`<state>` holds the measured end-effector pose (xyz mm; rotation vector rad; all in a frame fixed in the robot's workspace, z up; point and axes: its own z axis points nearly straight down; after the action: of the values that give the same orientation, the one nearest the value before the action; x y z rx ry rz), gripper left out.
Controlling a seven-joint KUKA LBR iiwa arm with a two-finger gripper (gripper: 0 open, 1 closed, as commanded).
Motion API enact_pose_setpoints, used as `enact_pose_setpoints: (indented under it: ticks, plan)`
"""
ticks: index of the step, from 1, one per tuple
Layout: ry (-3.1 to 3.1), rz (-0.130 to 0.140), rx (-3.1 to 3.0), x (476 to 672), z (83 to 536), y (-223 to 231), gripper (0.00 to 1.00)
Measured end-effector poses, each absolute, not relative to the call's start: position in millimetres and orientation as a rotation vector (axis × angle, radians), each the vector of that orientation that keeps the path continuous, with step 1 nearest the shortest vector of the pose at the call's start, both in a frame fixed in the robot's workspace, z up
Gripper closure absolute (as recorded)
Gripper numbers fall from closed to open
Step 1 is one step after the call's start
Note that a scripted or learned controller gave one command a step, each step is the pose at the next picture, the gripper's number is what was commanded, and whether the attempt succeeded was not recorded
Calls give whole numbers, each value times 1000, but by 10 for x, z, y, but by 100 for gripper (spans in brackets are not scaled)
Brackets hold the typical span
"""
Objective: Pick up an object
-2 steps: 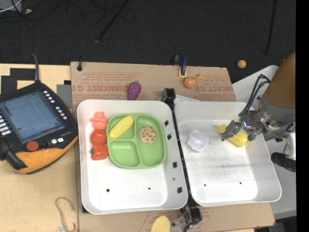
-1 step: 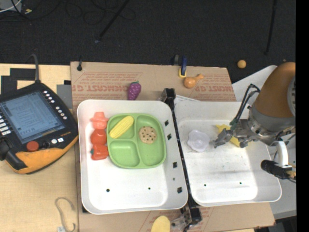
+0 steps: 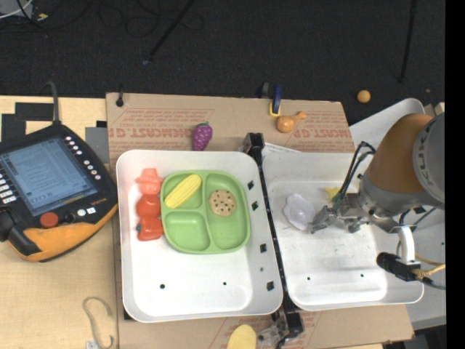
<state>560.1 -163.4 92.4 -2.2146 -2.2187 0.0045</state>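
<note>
In the right bin [image 3: 341, 282] a clear, pale plastic piece [image 3: 296, 211] lies near the left wall. Low over the bin floor, just to the right of that piece, is my gripper [image 3: 322, 220], reaching in from the right. A small yellow object [image 3: 333, 193] peeks out behind the gripper, partly hidden by it. The left bin [image 3: 189, 289] holds a green divided plate [image 3: 190, 235] with a yellow corn cob [image 3: 181, 190] and a brown cookie [image 3: 222, 203] on it. A red and orange toy [image 3: 148, 206] lies beside the plate.
A purple grape bunch [image 3: 202, 135] and an orange pear-shaped toy [image 3: 288, 122] lie on the cardboard behind the bins. A teach pendant [image 3: 51, 187] sits on the left. A yellow object [image 3: 242, 336] lies at the front edge. An orange ball [image 3: 363, 96] rests far back.
</note>
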Motion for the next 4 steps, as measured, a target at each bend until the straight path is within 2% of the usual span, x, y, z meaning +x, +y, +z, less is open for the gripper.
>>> enact_pose_setpoints:
  ticks: [1,3,4]
  plan:
    - [-2216,1,-2221,5606,1054,-1652,100]
    - [-2223,-3,-2224,5639,2216,-1684,100]
    - [-2223,-1,-2215,5612,2317,-1180,100]
